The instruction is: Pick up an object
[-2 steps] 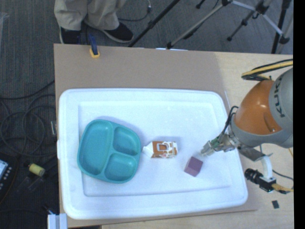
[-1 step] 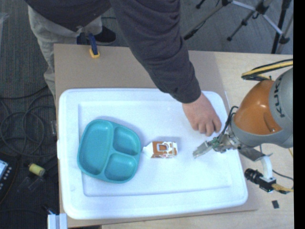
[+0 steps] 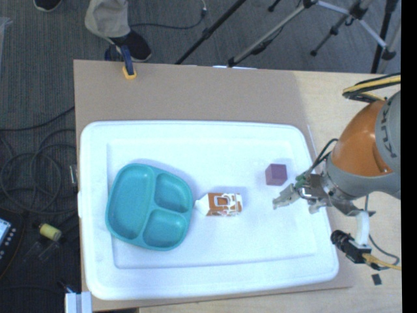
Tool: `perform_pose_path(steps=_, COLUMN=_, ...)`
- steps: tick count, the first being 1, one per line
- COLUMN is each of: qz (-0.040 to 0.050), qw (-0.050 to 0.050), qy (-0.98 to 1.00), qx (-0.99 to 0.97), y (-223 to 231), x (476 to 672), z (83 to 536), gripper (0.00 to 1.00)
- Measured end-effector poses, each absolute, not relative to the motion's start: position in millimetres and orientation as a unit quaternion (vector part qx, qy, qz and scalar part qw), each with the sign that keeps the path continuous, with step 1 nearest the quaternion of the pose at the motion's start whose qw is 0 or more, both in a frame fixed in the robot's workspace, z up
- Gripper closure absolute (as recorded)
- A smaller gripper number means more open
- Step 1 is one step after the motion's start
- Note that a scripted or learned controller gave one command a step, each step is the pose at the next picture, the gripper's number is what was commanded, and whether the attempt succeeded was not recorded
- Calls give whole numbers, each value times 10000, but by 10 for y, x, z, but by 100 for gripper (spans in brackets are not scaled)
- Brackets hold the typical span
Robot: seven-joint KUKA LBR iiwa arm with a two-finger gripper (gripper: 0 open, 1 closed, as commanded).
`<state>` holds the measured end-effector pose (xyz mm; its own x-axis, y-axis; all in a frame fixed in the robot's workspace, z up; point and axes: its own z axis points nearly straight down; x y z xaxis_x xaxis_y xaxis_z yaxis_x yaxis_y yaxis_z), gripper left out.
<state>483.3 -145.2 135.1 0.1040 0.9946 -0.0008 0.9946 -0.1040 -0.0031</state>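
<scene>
Camera view gives you one white bin (image 3: 195, 132) on the bench, and three things lie in it. Going left to right: a teal divided plate (image 3: 148, 205) sits by the bin's left wall, toward the front left corner. Just beside its right rim, near the middle of the floor, lies a small orange and white packet (image 3: 224, 203). Further right, toward the right wall, a purple cube (image 3: 276, 173) stands alone. The gripper (image 3: 292, 196) hovers just below and right of that cube, apart from it, with nothing between its fingers; you can see two fingers pointing left, but I cannot tell how wide they stand.

If you go for the cube, expect it to be light and stiff, with flat faces that should take a pinch well; grip two opposite sides near its middle. It has no real long axis, and its sides run roughly square to the bin walls.

The packet looks light too, perhaps crushable. Its long axis runs left to right, so close across the short width.
</scene>
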Motion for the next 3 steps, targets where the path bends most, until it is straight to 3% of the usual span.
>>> perform_pose_path(steps=1, qz=21, qw=9, qy=-6839, qx=-7296, y=-1696, x=5494, z=1179, gripper=0)
perform_pose_path(steps=2, qz=23, qw=3, qy=-6702, qx=-7421, y=-2060, x=6064, z=1293, gripper=0)
perform_pose_path(steps=3, qz=-13, qw=-47, qy=-6819, qx=-7315, y=-2028, x=6729, z=953, gripper=0)
